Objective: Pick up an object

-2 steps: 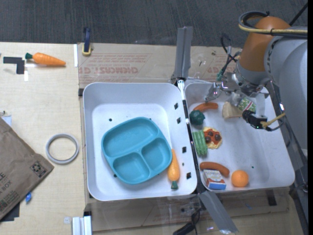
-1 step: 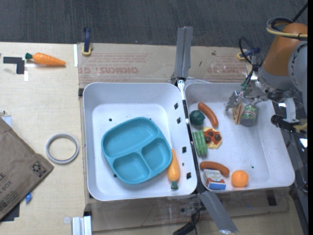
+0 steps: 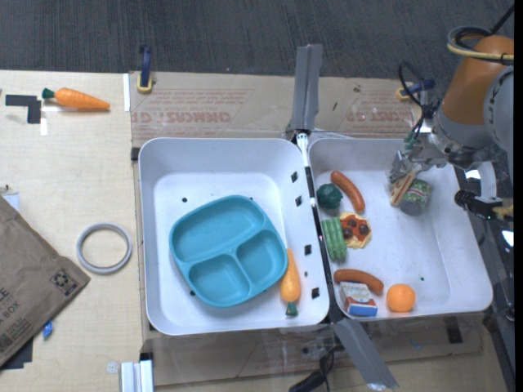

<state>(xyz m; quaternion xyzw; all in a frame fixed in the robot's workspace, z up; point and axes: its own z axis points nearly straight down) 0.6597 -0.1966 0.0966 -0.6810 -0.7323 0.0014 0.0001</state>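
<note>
Two white bins sat side by side; left bin [image 3: 155, 219] held a blue divided plate [image 3: 225, 250] and a carrot [image 3: 290, 279] leaning by its right wall. Right bin [image 3: 458, 296] held the clutter: sausage [image 3: 346, 189], dark green ball [image 3: 329, 195], green strip [image 3: 333, 240], pizza slice [image 3: 355, 229], second sausage [image 3: 358, 278], small carton [image 3: 359, 302], orange [image 3: 400, 297].

Gripper [image 3: 404, 184] was down in the right bin's back corner, right at a greenish can [image 3: 415, 197] lying there, touching or nearly so. Whether it was spread or pinching: couldn't tell, too small and cluttered. Can wasn't visibly lifted.

Step judged: grasp attempt on the can, reach done, pick not confirmed. Next move would need a firm close on the can, then a straight lift clear of the bin wall. Round can could roll or slip out.
</note>
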